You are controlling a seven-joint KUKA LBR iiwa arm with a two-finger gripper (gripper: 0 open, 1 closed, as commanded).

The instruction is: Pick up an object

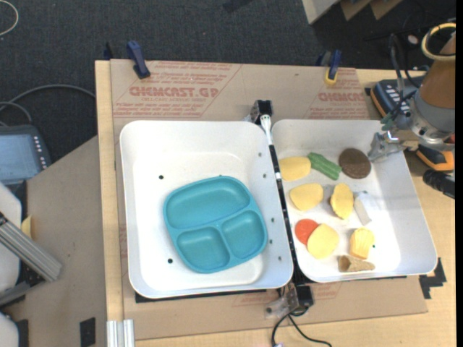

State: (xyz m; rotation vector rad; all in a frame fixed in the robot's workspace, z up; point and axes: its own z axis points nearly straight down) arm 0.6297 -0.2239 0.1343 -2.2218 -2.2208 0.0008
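Note:
The right bin (405,215) holds several toy foods. A yellow piece (294,168), a green pod (324,165) and a brown disc (355,163) lie along its back. Two more yellow pieces (306,196) (342,201) and a small pale block (362,208) lie in the middle. Toward the front are a red piece (305,229), a yellow round piece (323,241), a yellow wedge (362,242) and a small brown bit (354,264). My gripper (382,144) hangs over the bin's back right part, just right of the brown disc, with nothing seen in it.
The left bin (145,165) holds a teal divided plate (215,223). A black clamp (262,110) sits where the two bins meet at the back. Blue clips (137,58) (333,65) pin the cardboard base. Cables and orange gear (391,96) lie behind the right bin.

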